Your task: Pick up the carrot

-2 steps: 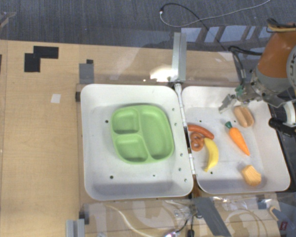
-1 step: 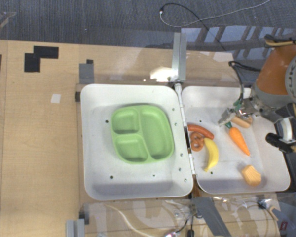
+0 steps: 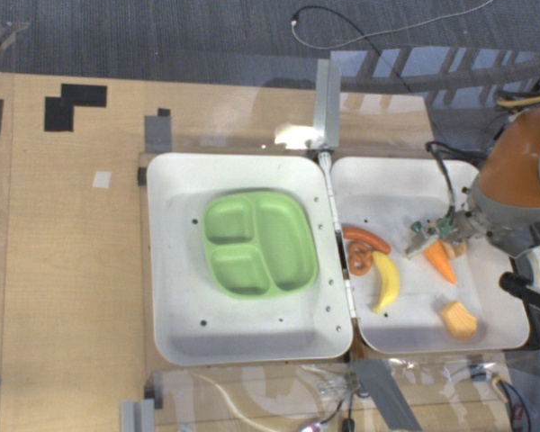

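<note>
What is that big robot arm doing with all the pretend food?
The grey and orange robot arm is reaching into the right bin from the right. Its pincer sits low, right by the top end of the carrot, which lies on the bin floor. It is meant to pick the carrot up. Nearby lie a banana, a sausage, a pretzel and a bread piece. A green divided plate sits in the left bin.

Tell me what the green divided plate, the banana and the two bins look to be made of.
Green divided plate: likely moulded plastic, matte, uniform colour with soft rounded compartments.
Banana: probably a plastic toy, evenly yellow and slightly glossy; real fruit can't be ruled out.
Left bin and right bin: seemingly white plastic or coated metal, smooth with faint sheen.
</note>
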